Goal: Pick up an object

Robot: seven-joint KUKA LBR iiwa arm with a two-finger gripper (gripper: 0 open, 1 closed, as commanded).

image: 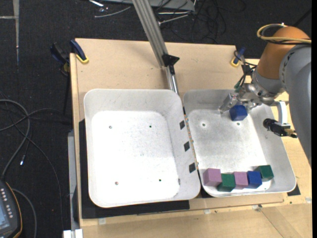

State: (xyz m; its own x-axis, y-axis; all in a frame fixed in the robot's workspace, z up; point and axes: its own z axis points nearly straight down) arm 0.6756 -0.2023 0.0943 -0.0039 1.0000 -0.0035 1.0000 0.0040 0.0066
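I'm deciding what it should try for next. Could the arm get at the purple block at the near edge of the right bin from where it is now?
Probably yes. The purple block ends the row along the right bin's near wall, its left side open. The gripper is at a blue block at the bin's far end.

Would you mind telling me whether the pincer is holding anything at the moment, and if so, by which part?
It appears to hold a blue block, which sits right at the tip of the pincer above the right bin, gripped by its upper part.
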